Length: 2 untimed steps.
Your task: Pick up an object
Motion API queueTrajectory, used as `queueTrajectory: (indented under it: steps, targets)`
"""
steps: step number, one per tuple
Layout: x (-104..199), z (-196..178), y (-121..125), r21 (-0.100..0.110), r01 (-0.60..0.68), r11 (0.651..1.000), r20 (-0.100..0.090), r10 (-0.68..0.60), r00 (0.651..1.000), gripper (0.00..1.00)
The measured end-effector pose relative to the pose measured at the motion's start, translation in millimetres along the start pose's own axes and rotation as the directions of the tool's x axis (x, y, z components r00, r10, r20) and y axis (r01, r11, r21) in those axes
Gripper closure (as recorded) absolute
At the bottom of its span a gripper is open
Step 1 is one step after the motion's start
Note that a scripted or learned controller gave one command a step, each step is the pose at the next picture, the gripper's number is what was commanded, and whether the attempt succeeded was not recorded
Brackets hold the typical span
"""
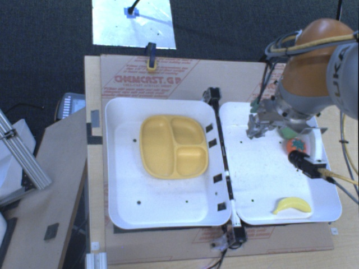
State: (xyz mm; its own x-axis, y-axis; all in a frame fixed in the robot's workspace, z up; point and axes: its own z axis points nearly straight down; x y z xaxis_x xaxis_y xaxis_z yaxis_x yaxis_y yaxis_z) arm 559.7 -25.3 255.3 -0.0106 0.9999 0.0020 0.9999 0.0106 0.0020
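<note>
Yellow and curved, a plastic banana lies in the right bin close to its near right corner, alone on the white floor. Farther along the same bin's right edge sits an orange and green toy, partly covered by the arm, and a green object shows just behind it, half hidden under the wrist. A black cable fitting hangs over that right edge, between the orange toy and the banana.

Above the far part of the right bin hangs the gripper, its grey metal fingers pointing down over bare white floor, well apart from the banana. Whether those fingers are spread or closed cannot be told at this angle, and nothing is seen between them. The grey arm, with its orange band, fills the bench's far right corner.

Across the black hinge clips that join the two bins, the left bin carries a yellow divided plate near its middle. Brown cardboard with red lettering lies under both bins, a yellow and black clamp at its far edge.
</note>
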Motion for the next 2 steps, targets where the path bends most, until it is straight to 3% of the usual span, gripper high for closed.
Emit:
queueTrajectory:
  steps: [2]
  targets:
    - [118,17,2,0.000,0.001,1.000,-0.001,-0.001,1.000,1.00]
